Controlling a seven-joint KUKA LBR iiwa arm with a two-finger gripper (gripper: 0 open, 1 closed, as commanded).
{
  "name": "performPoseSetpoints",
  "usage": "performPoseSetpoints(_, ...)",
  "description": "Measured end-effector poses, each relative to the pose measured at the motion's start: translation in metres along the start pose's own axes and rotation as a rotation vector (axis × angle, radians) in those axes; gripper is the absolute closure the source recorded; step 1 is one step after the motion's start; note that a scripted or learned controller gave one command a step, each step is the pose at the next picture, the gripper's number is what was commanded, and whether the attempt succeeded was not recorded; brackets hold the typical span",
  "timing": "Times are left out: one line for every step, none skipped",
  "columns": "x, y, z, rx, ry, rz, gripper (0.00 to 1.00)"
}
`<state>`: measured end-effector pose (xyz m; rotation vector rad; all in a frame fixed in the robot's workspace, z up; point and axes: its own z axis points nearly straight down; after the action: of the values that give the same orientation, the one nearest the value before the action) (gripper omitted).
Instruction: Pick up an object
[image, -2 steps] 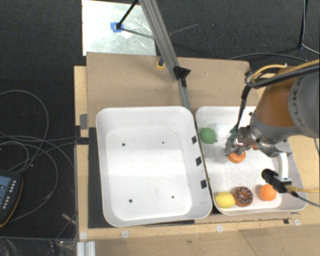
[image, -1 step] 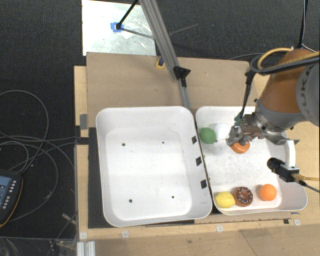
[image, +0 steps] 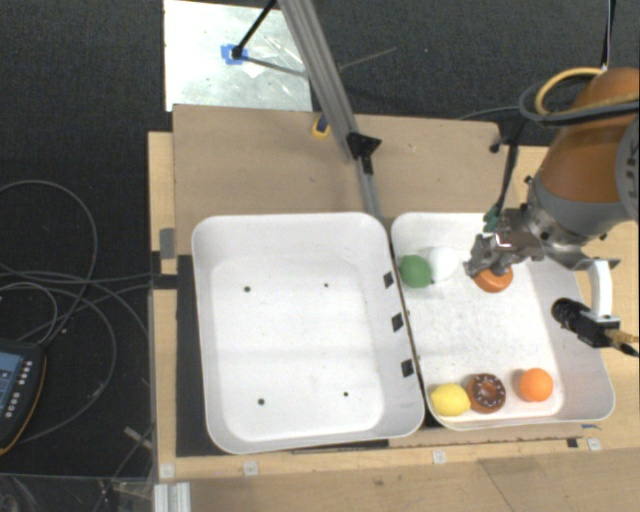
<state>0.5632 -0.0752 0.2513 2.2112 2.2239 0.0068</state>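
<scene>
Two bins sit on the table (image: 250, 160); my tool (image: 490, 262) hangs over the right bin (image: 580, 400), directly above an orange piece (image: 493, 280). I cannot tell its opening or whether it grips. I'd centre it, then close before lifting.

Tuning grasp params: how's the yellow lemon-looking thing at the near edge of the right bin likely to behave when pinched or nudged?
The yellow lemon looks rounded and smooth, so it may roll or squirt out of a pinch. It sits against the brown doughnut and near the bin wall, so a nudge probably moves both. Likely a light toy.
</scene>
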Motion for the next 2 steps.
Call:
performPoseSetpoints(0.043,0.031,0.005,0.003,0.002,-0.004,1.00)
performPoseSetpoints(0.093,0.048,0.018,0.004,0.002,-0.004,1.00)
